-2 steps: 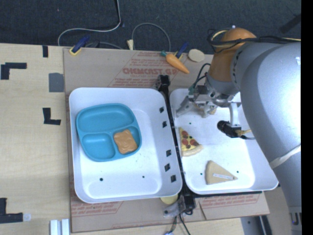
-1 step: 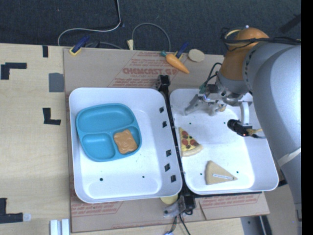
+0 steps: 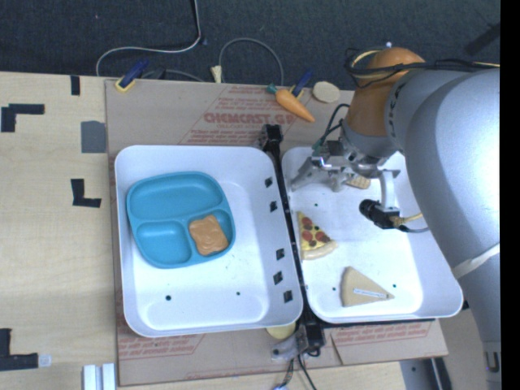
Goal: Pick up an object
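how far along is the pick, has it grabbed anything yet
Done: the arm has reached the right bin, with the gripper low at its top end. In hand: nothing visibly held. Left: the grasp and lift; the pizza slice and wedge lie untouched on the bin floor.

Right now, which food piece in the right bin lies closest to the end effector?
The small tan piece at the bin's far end, right beside the end effector. The pizza slice and the beige wedge lie farther toward the near rim.
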Robot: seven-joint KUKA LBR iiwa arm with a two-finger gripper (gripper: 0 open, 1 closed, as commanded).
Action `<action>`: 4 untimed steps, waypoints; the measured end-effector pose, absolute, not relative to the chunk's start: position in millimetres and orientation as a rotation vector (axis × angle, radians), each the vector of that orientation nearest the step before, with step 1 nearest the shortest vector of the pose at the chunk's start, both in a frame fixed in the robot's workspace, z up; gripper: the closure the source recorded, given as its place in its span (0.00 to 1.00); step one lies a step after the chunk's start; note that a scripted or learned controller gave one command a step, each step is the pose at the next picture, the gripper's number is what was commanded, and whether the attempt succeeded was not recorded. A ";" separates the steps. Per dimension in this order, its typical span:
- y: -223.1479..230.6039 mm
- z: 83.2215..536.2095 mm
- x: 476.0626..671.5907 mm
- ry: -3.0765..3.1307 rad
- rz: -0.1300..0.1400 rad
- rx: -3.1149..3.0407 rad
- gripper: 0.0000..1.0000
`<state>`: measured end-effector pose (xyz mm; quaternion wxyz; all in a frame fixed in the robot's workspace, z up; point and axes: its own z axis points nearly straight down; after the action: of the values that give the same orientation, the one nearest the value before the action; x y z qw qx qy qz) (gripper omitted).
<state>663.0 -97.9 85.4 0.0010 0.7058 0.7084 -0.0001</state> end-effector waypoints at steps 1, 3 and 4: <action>-123.9 85.3 667.3 2.230 -0.005 2.231 0.00; -135.1 90.6 667.9 2.221 -0.003 2.222 0.00; -97.5 85.3 666.0 2.223 -0.002 2.216 0.00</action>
<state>666.0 -97.5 85.3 0.0016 0.7059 0.7083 -0.0006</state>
